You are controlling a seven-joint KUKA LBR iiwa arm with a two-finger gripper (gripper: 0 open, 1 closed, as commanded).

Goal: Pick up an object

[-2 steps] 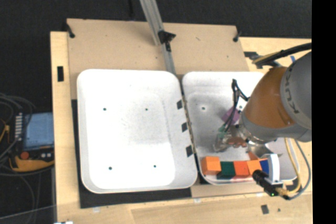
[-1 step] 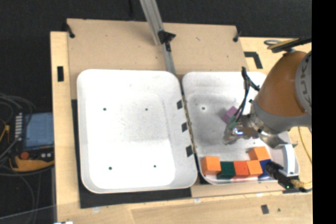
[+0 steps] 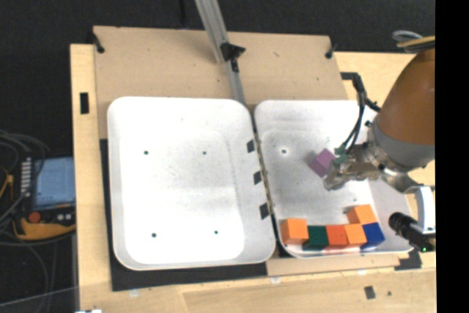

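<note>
Arm: the grey arm (image 3: 410, 110) with its orange band reaches in from three o'clock, over the right bin (image 3: 293, 121).
Claw: the claw (image 3: 338, 176) hangs low near the middle of that bin; whether it is open, closed or gripping is more than I can tell from here, since the wrist blurs into it.
Purple block: a small purple block (image 3: 321, 162) sits at about ten o'clock of the claw, touching it or just beside it, I think.
Other blocks: an orange block (image 3: 296, 229), a green one (image 3: 317, 237), more orange ones (image 3: 346, 234) and a blue one (image 3: 372, 232) crowd the bin's edge at six o'clock.
Left bin: the left bin (image 3: 183, 179) lies at nine o'clock.
Risk: the claw looks off-centre to the purple block, so closing may nudge it aside, or pinch only a corner that slips on lifting.
</note>
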